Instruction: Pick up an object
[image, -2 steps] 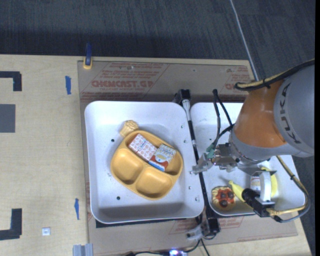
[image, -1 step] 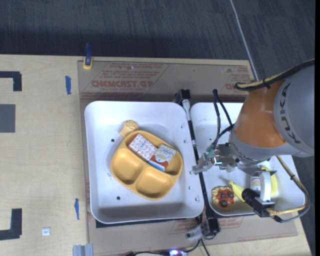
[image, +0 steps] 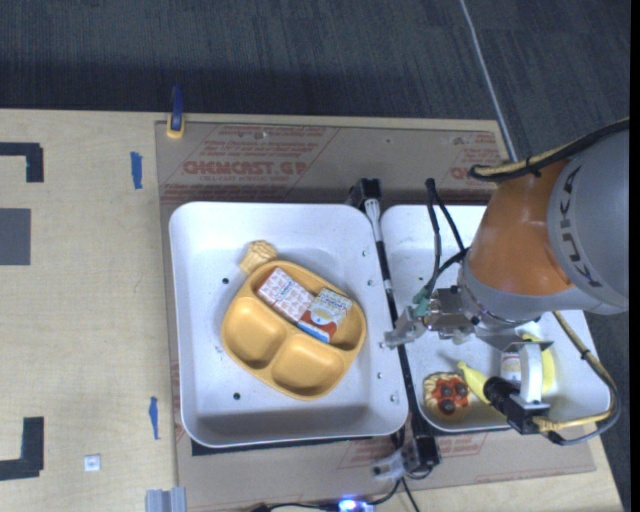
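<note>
Yellow three-compartment food tray (image: 270, 340) lies flat and skewed in the middle of the left bin (image: 190, 300), with a tan knob at its far-left end. Its far compartment holds two small printed packets side by side and touching: a red-and-white one (image: 284, 293) and a blue-and-orange one (image: 327, 310). Small round yellow dish (image: 445, 395) with red and orange bits in it sits at the near-left corner of the right bin (image: 410, 230), with a yellow banana-like piece (image: 472, 381) against its right rim.
</note>
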